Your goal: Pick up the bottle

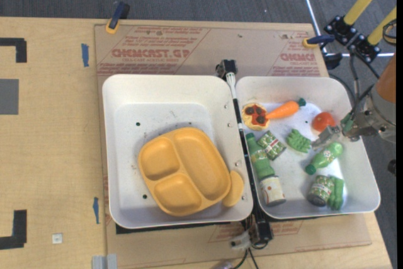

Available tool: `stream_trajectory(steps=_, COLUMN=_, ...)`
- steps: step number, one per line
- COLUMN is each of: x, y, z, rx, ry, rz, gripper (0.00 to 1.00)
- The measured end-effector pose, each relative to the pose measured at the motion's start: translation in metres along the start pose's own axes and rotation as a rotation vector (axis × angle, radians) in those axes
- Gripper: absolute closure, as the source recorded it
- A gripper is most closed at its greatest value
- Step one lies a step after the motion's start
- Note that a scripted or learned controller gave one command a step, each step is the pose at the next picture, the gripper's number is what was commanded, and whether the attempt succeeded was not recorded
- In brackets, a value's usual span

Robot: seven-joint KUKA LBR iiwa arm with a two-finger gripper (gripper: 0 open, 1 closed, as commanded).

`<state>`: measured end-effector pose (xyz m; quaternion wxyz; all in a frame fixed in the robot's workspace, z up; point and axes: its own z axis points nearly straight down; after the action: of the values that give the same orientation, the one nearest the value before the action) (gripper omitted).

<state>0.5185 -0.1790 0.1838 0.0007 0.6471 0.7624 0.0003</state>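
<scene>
Two-finger gripper, finger state indiscernible, poised over the right white bin beside a small green plastic bottle.

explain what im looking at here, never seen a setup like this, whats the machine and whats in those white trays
One camera fixed above a bench looks down at a slant. The machine is a robot arm reaching in from the right; its gripper, a two-finger claw, hangs over the right bin. A program moves it, and its job is to pick up the bottle, the green one with a white label lying along that bin's left side. Nothing can be seen held in the claw. Also in that bin: a toy carrot, a small pizza slice, a tomato, a green carton and other green toy food. The left bin holds a yellow divided plate.
</scene>
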Motion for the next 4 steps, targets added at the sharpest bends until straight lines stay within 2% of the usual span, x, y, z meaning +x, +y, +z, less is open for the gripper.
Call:
stream_trajectory(steps=1, x=-0.019, y=0.013, z=0.088, rx=-0.001, ry=-0.001, rz=-0.102, gripper=0.00)
stream_trajectory(steps=2, x=-0.019, y=0.013, z=0.078, rx=-0.003, ry=-0.002, rz=-0.100, gripper=1.00)
stream_trajectory(steps=3, x=-0.012, y=-0.036, z=0.093, rx=-0.017, ry=-0.008, rz=-0.002, gripper=1.00)
stream_trajectory(steps=4, x=-0.010, y=-0.036, z=0.094, rx=-0.012, ry=-0.003, rz=-0.004, gripper=0.00)
